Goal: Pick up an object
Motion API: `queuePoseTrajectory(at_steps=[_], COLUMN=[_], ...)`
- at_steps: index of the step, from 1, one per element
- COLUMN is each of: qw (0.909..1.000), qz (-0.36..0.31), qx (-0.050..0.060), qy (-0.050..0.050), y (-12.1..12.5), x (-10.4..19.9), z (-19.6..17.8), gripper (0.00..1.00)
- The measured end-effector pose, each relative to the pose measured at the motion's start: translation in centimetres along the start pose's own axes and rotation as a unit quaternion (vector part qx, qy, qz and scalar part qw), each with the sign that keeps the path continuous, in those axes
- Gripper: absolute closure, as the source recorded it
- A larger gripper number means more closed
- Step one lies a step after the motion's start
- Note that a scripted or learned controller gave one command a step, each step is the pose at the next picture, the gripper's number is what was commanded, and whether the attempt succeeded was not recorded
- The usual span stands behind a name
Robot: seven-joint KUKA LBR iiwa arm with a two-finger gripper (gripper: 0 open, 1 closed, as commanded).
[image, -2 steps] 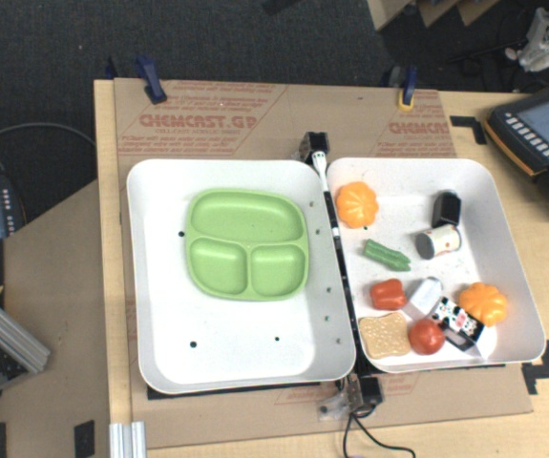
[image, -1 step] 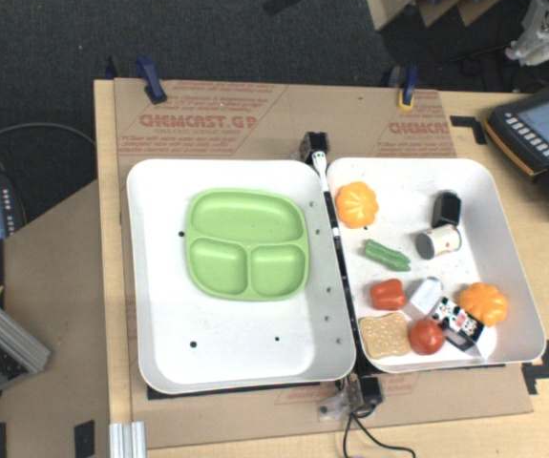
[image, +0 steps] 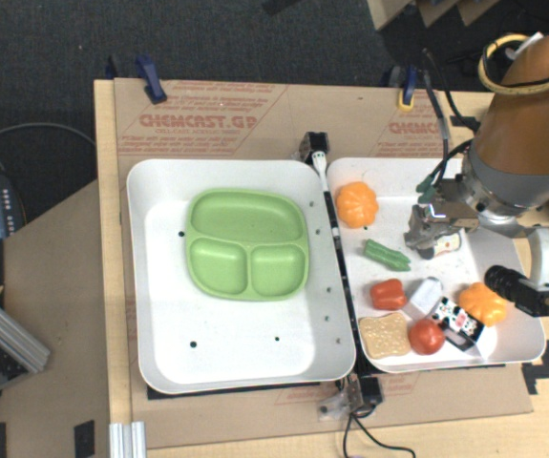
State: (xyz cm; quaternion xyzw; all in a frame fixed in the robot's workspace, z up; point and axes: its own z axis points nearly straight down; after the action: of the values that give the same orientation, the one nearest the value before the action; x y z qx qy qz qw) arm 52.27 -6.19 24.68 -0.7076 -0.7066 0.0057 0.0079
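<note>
Nearest the camera, along the front edge of the right bin (image: 532, 351), lay a slice of bread (image: 383, 334) with a red tomato (image: 427, 336) touching its right side. Just behind them sat a red pepper (image: 388, 294), a small white block (image: 424, 293) and a black-and-white patterned item (image: 457, 322), with an orange pepper (image: 483, 303) to the right of those. A green bean pod (image: 387, 254) lay slantwise near the middle of that bin, and an orange pumpkin-like fruit (image: 356, 204) sat in its back left corner, close to the wall shared with the left bin (image: 150, 284).

That left bin held a green divided plate (image: 247, 244), lying flat with one wide section at the back and two smaller ones in front.

From the right, the grey arm (image: 527, 113) reached over the right bin, and its gripper (image: 433, 236) hung low between the fruit and the orange pepper, just right of the bean pod. Whether its jaws were apart or closed could not be told from this angle, and nothing could be seen held in them. All the items lay on the bin floor.
</note>
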Motion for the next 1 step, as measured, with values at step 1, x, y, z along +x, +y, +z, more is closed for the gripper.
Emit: queuePoseTrajectory(at_steps=[1], qw=[1.0000], qz=[0.001], qx=[-0.003], qy=[-0.001], y=[1.42], x=[-3.42], z=[11.56], gripper=[1.00])
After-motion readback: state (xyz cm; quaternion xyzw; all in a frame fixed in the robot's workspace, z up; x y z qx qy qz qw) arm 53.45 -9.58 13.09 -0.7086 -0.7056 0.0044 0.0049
